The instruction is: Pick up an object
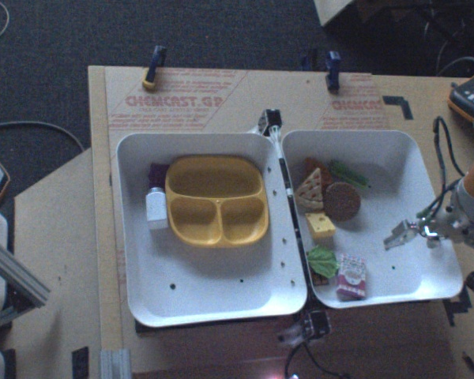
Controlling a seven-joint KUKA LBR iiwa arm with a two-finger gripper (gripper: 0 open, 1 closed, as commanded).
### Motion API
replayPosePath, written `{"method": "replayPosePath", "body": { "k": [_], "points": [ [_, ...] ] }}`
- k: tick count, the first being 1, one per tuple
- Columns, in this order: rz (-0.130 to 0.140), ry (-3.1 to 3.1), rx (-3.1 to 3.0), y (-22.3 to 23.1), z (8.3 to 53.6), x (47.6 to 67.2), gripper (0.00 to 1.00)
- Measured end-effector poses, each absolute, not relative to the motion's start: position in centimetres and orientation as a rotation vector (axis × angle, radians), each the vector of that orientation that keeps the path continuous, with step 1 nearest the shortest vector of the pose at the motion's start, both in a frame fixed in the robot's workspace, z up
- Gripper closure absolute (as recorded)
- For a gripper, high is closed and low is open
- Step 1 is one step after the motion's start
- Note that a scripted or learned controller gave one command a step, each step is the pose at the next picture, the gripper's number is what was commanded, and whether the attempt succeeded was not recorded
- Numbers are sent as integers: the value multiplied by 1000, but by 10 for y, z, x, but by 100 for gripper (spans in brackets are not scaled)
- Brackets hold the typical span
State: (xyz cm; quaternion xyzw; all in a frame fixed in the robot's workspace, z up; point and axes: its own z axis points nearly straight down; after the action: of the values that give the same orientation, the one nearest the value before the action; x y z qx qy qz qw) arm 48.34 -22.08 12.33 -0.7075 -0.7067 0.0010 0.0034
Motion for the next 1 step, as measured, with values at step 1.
{"method": "replayPosePath", "body": {
  "k": [1],
  "points": [
    [-5,-2217,-2211,-217,83,484,0]
  ]
}}
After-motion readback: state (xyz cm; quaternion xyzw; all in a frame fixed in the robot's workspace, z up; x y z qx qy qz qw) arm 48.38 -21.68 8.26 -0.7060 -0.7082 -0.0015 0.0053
